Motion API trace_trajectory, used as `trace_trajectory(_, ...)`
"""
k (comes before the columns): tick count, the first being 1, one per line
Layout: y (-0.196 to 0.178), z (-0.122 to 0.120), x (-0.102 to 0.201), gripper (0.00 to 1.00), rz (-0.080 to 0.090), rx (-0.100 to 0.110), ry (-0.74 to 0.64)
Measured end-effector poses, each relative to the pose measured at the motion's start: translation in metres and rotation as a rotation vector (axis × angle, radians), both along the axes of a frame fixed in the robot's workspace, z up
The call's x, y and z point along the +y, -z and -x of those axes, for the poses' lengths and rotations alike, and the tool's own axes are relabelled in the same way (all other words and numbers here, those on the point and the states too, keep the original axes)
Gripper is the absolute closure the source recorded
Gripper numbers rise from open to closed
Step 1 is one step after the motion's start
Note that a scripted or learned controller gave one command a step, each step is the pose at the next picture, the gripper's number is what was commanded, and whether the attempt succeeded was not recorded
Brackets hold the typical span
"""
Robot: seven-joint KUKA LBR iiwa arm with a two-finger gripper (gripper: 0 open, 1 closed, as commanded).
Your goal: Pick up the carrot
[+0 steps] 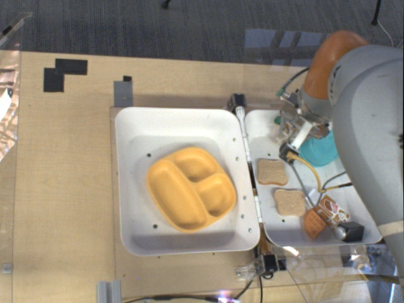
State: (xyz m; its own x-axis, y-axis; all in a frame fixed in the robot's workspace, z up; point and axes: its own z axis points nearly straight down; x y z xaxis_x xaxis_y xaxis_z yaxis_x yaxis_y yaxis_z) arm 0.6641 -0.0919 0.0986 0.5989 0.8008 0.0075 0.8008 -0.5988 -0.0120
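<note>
The carrot [314,223], a short orange stub, lies near the front edge of the right bin [273,232]. It rests beside a brown wrapped item [331,209]. My gripper [286,124] hangs over the far part of the right bin, well behind the carrot and apart from it. It is next to a teal dish [320,150], which the arm partly hides. Nothing shows in the gripper's grasp.
Two bread slices [272,172] [290,202] lie in the right bin between the gripper and the carrot. A small black object [353,232] sits at the bin's front right corner. A yellow divided plate [191,187] lies in the left bin [132,169].
</note>
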Motion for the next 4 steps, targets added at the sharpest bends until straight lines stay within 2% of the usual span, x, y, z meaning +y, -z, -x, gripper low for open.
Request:
trace_trajectory(1,0.011,0.026,-0.013,1.0,-0.027,-0.009,-0.135)
trace_trajectory(2,0.013,0.031,-0.028,0.0,-0.002,-0.003,-0.126)
trace_trajectory(3,0.012,0.076,-0.073,0.0,0.012,-0.008,-0.301)
trace_trajectory(4,0.01,0.024,-0.033,0.0,0.015,0.029,0.004)
